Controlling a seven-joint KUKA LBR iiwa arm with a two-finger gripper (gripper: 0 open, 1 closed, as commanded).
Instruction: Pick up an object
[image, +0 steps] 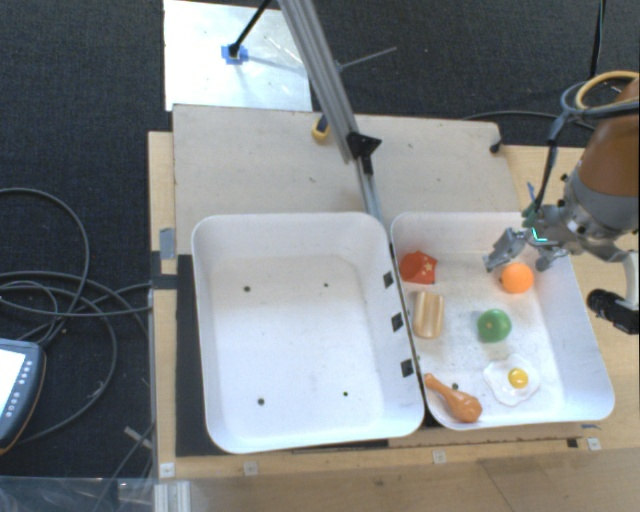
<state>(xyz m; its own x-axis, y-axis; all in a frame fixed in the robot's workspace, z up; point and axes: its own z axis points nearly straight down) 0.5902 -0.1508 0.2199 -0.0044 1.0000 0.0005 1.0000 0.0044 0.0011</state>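
My claw (523, 252) hangs over the right bin (575, 330); its spread, I cannot tell.
Five toy foods: round orange ball (517, 278), green ball (493, 325), red chunk (418, 267), tan block (428, 314), flat fried egg (513, 381).

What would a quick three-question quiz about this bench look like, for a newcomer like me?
1. True or false: the fried egg lies in the left bin.
2. Which item sits nearest the tool? A) orange ball B) carrot C) tan block
3. Fill in: the green ball lies between the orange ball and the ____.

Key: 1 false, it lies in the right bin; 2 A; 3 fried egg.
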